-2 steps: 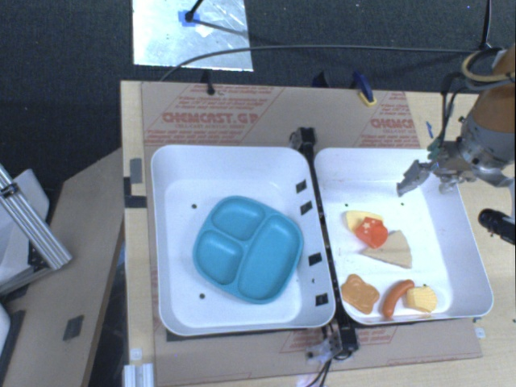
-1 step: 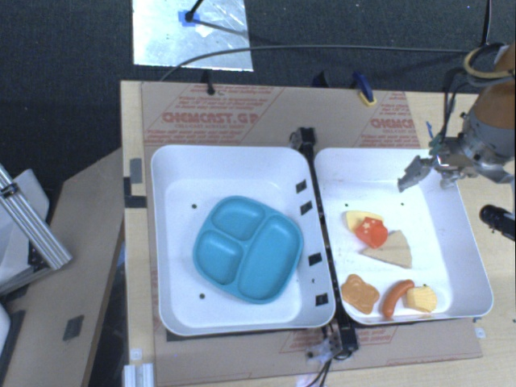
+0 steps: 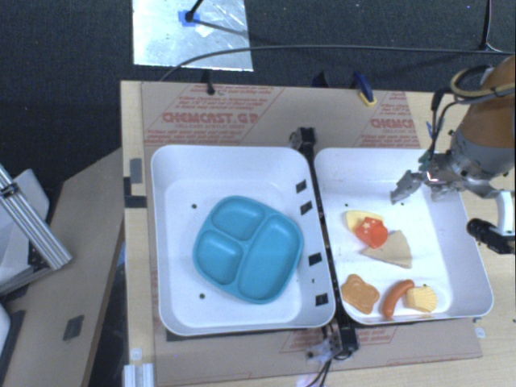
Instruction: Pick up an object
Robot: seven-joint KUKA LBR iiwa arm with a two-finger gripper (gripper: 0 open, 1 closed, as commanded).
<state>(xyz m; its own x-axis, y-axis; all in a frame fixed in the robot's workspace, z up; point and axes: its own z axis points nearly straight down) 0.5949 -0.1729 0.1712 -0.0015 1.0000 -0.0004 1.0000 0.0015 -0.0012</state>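
Observation:
The right bin [image 3: 451,216] holds toy food: a red tomato [image 3: 372,231] on a yellow slice [image 3: 355,218], a tan sandwich wedge [image 3: 393,250], a brown toast piece [image 3: 359,293], an orange-red sausage [image 3: 396,297] and a yellow cheese block [image 3: 422,298]. My gripper [image 3: 413,185] hangs over the bin's upper right part, up and to the right of the tomato and apart from it. Nothing shows between its dark fingers.
The left bin [image 3: 173,216] holds a blue divided plate [image 3: 247,248]. A black clamp strip [image 3: 314,216] runs between the two bins. Cardboard [image 3: 218,111] lies under them, and an aluminium frame [image 3: 28,224] stands at the far left.

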